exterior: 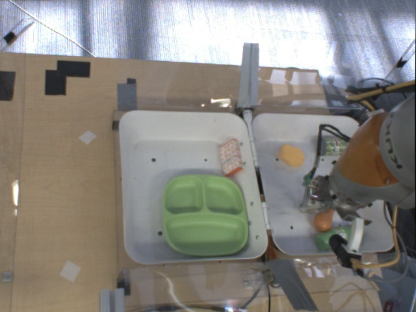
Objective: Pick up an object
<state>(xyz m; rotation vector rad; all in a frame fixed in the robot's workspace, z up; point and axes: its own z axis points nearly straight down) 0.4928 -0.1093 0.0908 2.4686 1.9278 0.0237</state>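
Note:
The right bin (286, 200) holds a yellow-orange piece (292, 155) near its back, an orange rounded object (323, 221) near its front, and a green object (324, 241) just in front of that one. My gripper (313, 192) hangs low over the right bin's middle right, just above and left of the orange rounded object. The arm's orange band (367, 158) and grey wrist cover the bin's right side. In the left bin (140, 174) lie a green divided plate (205, 214) and a small pink-and-red packet (230, 157).
A raised divider (255, 168) separates the two bins. A grey post (248, 77) stands behind them. Cables (364, 262) and a white fitting trail from the wrist over the right bin's front right corner. Bare wooden bench (58, 194) stretches to the left.

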